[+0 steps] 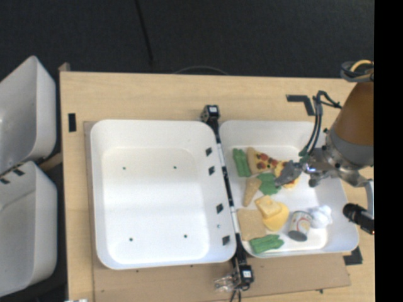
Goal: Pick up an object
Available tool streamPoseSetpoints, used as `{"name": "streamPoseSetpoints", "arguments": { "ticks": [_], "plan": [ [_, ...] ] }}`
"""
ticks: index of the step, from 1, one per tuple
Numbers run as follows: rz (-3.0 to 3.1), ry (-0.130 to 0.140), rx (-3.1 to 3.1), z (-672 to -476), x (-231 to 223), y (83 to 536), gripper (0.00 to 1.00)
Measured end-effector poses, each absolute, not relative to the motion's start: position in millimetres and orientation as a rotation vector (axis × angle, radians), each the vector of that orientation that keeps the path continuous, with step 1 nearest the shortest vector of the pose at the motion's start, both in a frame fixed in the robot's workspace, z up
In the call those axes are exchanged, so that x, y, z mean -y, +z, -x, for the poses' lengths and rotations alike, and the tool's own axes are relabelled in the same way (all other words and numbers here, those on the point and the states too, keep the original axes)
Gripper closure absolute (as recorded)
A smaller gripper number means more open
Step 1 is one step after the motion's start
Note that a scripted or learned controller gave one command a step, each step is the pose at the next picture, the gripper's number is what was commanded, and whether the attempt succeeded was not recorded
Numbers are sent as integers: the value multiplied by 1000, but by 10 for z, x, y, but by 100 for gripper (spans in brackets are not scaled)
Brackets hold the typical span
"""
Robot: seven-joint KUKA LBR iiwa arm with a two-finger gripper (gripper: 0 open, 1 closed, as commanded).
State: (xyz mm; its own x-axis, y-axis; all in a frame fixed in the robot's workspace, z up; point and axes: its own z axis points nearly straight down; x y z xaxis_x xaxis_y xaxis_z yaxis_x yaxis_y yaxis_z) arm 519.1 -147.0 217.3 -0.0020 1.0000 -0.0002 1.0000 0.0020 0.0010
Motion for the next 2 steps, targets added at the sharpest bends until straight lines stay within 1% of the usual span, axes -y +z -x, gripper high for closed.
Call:
{"name": "streamPoseSetpoints", "arguments": {
  "ticks": [1, 2],
  "plan": [
    [-2227, -5, -2222, -4874, 1329, 1001, 0],
    [-2234, 5, -2204, -4911, 1342, 1161, 100]
  ]
}}
